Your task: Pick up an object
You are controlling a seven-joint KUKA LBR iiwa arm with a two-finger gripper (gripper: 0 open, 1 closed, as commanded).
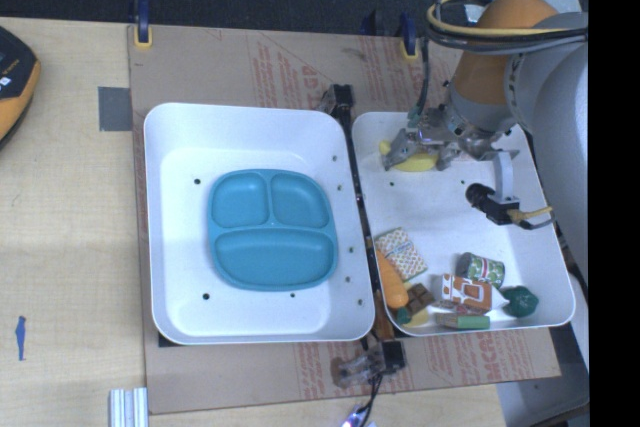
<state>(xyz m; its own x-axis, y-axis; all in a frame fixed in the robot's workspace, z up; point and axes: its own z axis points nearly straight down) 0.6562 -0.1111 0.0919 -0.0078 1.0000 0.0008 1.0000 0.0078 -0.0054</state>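
My gripper (418, 149) is low in the far-left corner of the right bin (440, 207), reaching in from the right. A small yellow object (414, 164) lies right under it, partly covered by the gripper, and I cannot make out whether it is gripped. Several small things lie along the right bin's near edge: a checkered packet (400, 253), an orange carrot-like piece (392, 283), a green can (481, 269), a red and white box (465, 293) and a dark green lump (520, 300).
The left bin (180, 215) holds a blue divided plate (272, 227) at its middle. A raised rim separates the two bins. The arm's grey body and orange band (500, 45) hang over the right bin's far-right side.
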